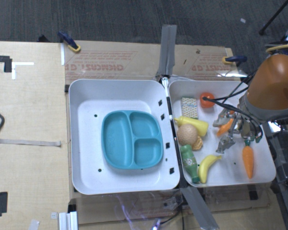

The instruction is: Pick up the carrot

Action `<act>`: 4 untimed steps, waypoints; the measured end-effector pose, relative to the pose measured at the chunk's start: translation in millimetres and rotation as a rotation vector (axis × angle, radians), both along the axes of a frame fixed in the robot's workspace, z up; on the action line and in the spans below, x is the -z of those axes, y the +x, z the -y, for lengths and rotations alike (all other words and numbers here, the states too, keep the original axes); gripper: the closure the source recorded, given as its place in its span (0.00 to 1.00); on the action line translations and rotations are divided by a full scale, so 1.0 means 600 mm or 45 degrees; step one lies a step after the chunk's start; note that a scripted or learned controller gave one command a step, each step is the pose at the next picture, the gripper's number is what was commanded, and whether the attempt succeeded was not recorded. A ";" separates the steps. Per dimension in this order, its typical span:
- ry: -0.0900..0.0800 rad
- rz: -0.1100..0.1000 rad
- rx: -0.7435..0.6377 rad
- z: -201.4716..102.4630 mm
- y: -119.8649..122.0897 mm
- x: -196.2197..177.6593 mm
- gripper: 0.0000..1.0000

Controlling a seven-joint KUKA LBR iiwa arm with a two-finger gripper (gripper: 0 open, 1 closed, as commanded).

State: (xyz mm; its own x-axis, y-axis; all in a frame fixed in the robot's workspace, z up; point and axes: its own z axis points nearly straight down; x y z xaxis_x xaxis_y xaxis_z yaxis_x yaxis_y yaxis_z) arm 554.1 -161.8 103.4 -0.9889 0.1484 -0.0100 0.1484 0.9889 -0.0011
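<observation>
The carrot (248, 162), orange with a small green top pointing to the far side, lies lengthwise on the floor of the right bin (233, 176), close to that bin's right wall. My gripper (229, 135) hangs low over the middle of the same bin, a short way left of the carrot and slightly beyond it. Nothing of the carrot lies between gripper and bin floor. A small orange piece (224, 127) shows right at the gripper's left side; I cannot make out whether it is a loose item or part of the tool.
The right bin also holds a red tomato (207, 100), a pale box (189, 107), a yellow piece (193, 124), a tan round item (187, 134), a green bottle (188, 163) and a banana (207, 166). The left bin (86, 143) holds a teal divided plate (132, 139).
</observation>
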 end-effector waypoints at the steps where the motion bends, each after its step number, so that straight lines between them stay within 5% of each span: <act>1: 0.003 -0.005 0.175 0.042 0.023 0.017 0.00; 2: 0.000 0.002 0.170 0.041 0.026 -0.001 1.00; 3: 0.001 0.001 0.170 0.041 0.026 -0.001 0.00; 4: 0.005 -0.007 0.261 0.034 0.021 0.017 0.00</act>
State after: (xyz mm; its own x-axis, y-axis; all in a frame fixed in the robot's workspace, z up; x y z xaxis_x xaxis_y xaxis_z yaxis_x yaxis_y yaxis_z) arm 566.5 -182.4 93.1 -0.9381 0.3463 -0.0035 0.3463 0.9381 0.0011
